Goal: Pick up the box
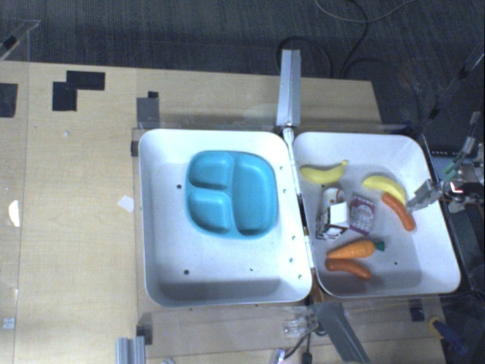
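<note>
Looking at the right bin (432, 275), you had the box (334, 215) sitting near its left wall, in the middle-right of the frame, a small pale carton with dark printing, and touching it on its right side was a small pinkish packet (362, 215). Your end effector (421, 196) hung at the bin's right edge, just past the orange sausage-shaped toy (399, 211) and the yellow banana (380, 183); whether it was spread or closed, I could not tell from up here, and nothing showed between its tips. So the box lay off to the frame's left of it, slightly lower, with that toy and banana between. Its long axis seemed to run roughly top to bottom of the frame. A carrot (355, 249) lay just below the box.
</note>
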You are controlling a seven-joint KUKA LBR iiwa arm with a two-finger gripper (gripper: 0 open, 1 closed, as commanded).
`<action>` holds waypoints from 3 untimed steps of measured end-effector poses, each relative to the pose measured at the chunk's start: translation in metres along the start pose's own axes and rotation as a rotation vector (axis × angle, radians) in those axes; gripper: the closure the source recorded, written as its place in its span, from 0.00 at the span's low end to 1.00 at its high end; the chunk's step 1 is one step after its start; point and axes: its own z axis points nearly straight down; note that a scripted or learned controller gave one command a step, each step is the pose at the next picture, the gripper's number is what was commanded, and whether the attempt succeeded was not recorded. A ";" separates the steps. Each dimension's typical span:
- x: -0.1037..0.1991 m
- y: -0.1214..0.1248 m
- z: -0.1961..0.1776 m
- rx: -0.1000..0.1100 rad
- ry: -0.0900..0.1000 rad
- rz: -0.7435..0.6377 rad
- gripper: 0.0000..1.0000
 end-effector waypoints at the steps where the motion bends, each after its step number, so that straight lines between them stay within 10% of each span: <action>1: 0.042 0.055 0.141 0.004 0.001 0.144 0.00; 2: 0.083 0.064 0.172 -0.006 -0.005 0.063 0.00; 3: 0.089 0.066 0.162 -0.006 0.001 0.057 1.00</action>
